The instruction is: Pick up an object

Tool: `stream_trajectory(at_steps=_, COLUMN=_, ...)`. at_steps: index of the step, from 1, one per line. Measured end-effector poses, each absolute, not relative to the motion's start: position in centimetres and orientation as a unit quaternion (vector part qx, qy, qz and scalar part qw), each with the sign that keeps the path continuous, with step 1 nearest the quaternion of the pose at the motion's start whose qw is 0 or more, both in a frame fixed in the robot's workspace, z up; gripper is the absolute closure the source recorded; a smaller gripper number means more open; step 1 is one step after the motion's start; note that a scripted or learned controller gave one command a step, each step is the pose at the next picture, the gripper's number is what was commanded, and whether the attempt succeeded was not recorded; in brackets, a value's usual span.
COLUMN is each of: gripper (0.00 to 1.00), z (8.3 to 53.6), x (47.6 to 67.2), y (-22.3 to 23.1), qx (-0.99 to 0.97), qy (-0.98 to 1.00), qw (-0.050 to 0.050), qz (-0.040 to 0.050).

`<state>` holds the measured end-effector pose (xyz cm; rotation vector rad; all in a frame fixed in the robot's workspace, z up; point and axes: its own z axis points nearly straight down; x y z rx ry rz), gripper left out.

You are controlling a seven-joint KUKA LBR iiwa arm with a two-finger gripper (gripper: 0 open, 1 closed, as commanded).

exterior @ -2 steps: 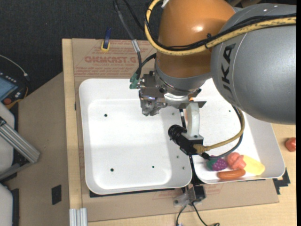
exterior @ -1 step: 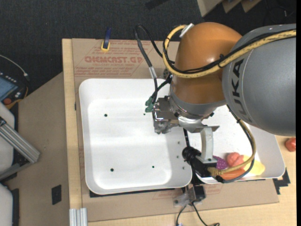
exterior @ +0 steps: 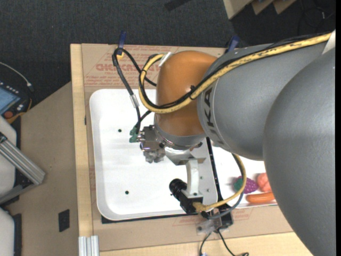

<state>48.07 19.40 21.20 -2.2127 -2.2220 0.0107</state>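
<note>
We saw the grey arm (exterior: pixel 277 105) reach in from the right and spread across most of the view, its orange band (exterior: pixel 178 92) sitting just above the wrist. A yellow and black cable (exterior: pixel 160 106) looped around that band and ran back along the arm.

Below the band the wrist hardware pointed down into the left white bin (exterior: pixel 106 159). The gripper (exterior: pixel 152 152) hung under the wrist, over the middle of that bin's floor. From our angle the wrist and its mounting hid the business end of the tool, so we could not tell how wide it stood or whether anything was caught in it. A small green bit (exterior: pixel 133 137) showed just to the left of the tool, level with its upper part, but we could not tell whether it was a loose object or part of the hardware.

The only objects we could make out lay well to the right of the tool, past the dividing rim, in the right bin (exterior: pixel 245 200): a purple piece (exterior: pixel 240 184), a pink piece (exterior: pixel 263 182) just beside it, and an orange piece (exterior: pixel 260 198) in front of both. The arm covered the rest of that bin. These objects sat apart from the tool, with nothing touching them.

A black cylindrical fitting (exterior: pixel 181 194) hung from a bracket nearer to us than the tool.
</note>
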Motion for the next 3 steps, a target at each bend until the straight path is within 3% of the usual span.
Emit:
stream_trajectory(at_steps=1, gripper=1.00, z=15.8, x=53.1, y=21.2, qx=-0.707, qy=-0.708, qw=0.000, qz=-0.0001)
stream_trajectory(at_steps=2, gripper=0.00, z=16.1, x=52.9, y=21.1, qx=-0.707, qy=-0.707, qw=0.000, qz=0.0000)
stream_trajectory(at_steps=3, gripper=0.00, z=15.0, x=65.4, y=22.4, qx=-0.707, qy=-0.707, qw=-0.003, qz=-0.0044)
